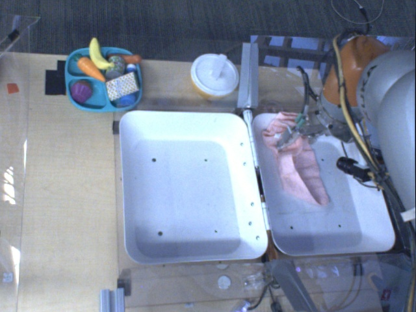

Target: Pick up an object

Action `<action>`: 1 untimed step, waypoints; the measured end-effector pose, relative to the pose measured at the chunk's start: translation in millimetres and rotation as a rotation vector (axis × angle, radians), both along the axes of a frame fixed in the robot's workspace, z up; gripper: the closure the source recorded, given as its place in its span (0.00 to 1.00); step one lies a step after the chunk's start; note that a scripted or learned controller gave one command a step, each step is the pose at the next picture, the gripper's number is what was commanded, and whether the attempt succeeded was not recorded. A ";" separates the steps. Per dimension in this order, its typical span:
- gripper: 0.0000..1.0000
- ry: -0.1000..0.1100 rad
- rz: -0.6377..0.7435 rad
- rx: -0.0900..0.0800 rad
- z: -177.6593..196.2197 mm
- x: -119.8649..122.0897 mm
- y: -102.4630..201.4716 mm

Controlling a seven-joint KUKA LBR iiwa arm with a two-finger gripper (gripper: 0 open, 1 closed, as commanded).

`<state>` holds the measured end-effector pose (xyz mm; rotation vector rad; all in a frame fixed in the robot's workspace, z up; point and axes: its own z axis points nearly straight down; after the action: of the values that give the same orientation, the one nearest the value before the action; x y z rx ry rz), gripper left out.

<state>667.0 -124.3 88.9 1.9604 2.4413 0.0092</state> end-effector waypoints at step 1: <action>0.00 -0.001 0.089 0.000 1.2 -65.1 -8.4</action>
<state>601.9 -132.7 90.1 1.8493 2.5260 0.0102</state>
